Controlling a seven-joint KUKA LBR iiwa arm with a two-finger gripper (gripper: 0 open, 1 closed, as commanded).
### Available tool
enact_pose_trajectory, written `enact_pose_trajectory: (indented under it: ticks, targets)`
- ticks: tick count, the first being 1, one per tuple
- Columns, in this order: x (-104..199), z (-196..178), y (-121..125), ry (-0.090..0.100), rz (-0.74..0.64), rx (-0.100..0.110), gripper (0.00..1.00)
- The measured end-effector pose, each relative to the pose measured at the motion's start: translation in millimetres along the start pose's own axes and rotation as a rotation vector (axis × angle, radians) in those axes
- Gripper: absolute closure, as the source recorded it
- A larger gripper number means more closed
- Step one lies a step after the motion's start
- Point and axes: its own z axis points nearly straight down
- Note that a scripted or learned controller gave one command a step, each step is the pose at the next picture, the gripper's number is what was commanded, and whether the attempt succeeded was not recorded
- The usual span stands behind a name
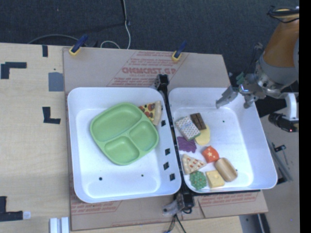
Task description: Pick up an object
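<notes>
Gripper [236, 97] hangs over the right white plastic bin's [252, 144] far edge, fingers spread, nothing between them. Toy food sits clustered at that bin's left side: brown chocolate bar [197, 121], red tomato [210, 154], hot dog bun [226, 169]. Green divided plate [124, 133] lies in the left white bin [82, 178], pizza slice [152, 111] touching its far rim.

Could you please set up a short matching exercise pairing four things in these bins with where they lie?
Things:
1. green plate
2. pizza slice
3. broccoli
4. pincer

Places:
A. front of the right bin, beside a yellow block
B. middle of the left bin
C. over the right bin's far right corner
D. left bin, by the plate's far right edge

Pairs: 1-B, 2-D, 3-A, 4-C
</notes>
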Motion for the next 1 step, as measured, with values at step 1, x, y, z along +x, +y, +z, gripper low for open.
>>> enact_pose_trajectory:
  ticks: [1]
  targets:
    - [57.9, 141.7, 25.4, 0.003, -0.001, -0.004, 0.0]
